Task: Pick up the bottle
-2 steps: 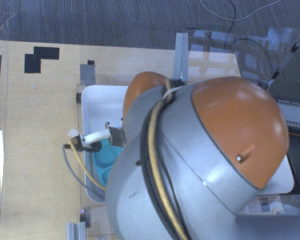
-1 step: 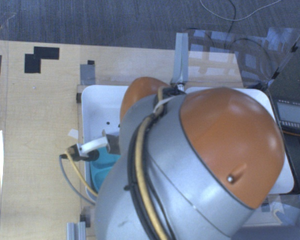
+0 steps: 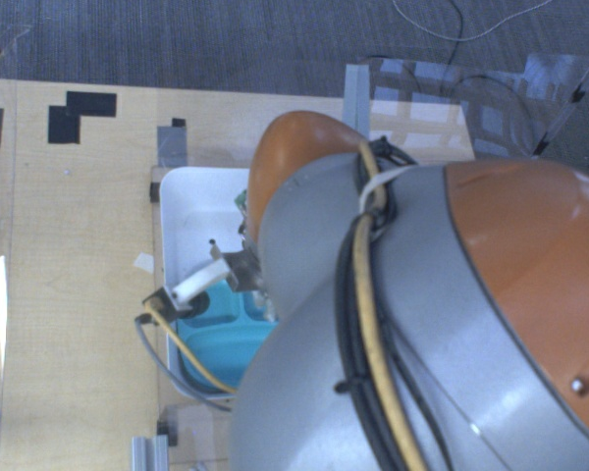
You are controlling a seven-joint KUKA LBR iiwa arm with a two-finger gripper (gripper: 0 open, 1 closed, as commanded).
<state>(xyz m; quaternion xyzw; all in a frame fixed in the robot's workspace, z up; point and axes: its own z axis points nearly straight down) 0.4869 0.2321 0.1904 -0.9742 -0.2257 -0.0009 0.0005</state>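
My pincer (image 3: 238, 268) sits low in the white bin (image 3: 191, 199), mostly hidden under the arm (image 3: 422, 332), and I cannot tell how it stands. A white tube-like part (image 3: 198, 283) juts out beside it toward the left, ending at a dark fitting (image 3: 167, 307) where a yellow and grey cable (image 3: 191, 366) loops away. Just below lies a teal object (image 3: 226, 341) on the bin floor; whether that is the bottle I can't say. Around the bin, the wooden tabletop (image 3: 69, 263) carries black markers (image 3: 79, 114).
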